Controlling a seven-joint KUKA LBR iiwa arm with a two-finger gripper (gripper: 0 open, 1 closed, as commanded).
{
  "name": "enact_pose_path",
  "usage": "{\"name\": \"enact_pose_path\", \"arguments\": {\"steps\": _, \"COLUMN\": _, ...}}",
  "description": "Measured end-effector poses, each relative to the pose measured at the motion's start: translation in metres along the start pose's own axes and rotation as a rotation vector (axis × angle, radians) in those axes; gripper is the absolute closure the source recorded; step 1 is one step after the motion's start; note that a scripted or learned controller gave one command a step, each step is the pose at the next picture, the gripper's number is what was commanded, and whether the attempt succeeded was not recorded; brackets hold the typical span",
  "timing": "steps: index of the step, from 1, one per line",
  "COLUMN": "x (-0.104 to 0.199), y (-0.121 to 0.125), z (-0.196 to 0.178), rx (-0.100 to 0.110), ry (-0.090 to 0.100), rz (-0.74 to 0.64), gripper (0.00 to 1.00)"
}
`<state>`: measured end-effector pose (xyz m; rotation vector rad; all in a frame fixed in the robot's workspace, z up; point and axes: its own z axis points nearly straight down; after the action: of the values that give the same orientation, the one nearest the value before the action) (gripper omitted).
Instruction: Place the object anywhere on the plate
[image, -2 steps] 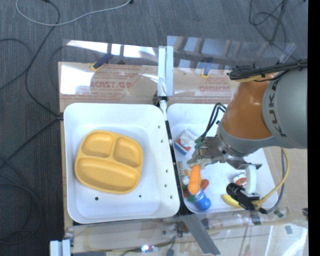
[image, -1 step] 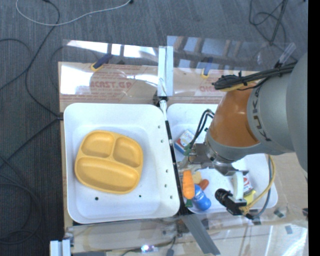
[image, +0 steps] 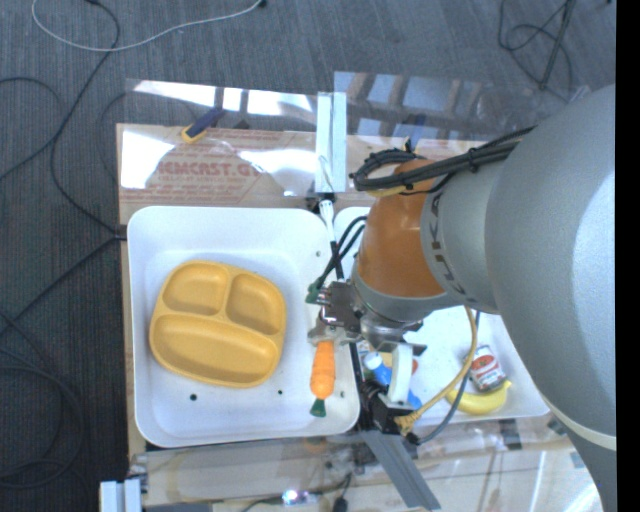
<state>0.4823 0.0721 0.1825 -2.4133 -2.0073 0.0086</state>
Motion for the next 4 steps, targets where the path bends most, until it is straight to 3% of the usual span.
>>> {"name": "enact_pose_path", "arguments": {"steps": 1, "x": 0.107, "y": 0.002, "z": 0.033, "rx": 0.001, "ry": -0.002, "rz": -0.048, "gripper": 1.0}}
{"name": "enact_pose_path", "arguments": {"steps": 2, "x": 0.107, "y": 0.002, "z": 0.033, "rx": 0.0, "ry": -0.002, "rz": -0.047, "gripper": 0.0}}
{"name": "enact_pose_path", "arguments": {"steps": 3, "x": 0.127, "y": -0.009, "z": 0.003, "rx": -0.003, "ry": -0.003, "rz": -0.248, "gripper": 0.0}}
{"name": "enact_pose_path", "arguments": {"steps": 4, "x": 0.084, "y": 0.128, "z": -0.23, "rx": -0.006, "ry": -0.003, "rz": -0.455, "gripper": 0.0}}
